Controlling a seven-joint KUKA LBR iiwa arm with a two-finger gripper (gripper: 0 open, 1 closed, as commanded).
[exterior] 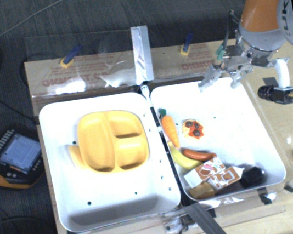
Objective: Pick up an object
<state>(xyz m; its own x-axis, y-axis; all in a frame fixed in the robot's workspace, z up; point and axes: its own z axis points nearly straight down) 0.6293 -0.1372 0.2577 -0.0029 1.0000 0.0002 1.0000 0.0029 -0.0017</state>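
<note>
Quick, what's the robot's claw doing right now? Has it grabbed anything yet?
Claw: open, with nothing between its fingers, up over the far edge of the right bin.

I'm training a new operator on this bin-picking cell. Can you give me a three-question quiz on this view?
1. True or false: the yellow tray lies in the left bin.
2. Which thing lies nearest the divider between the bins? A) carrot B) sausage C) black object
3. Fill in: the gripper hangs above the right bin's ____ edge, near or far?

Key: 1 true. 2 A. 3 far; it has nothing between its spread fingers.
</note>
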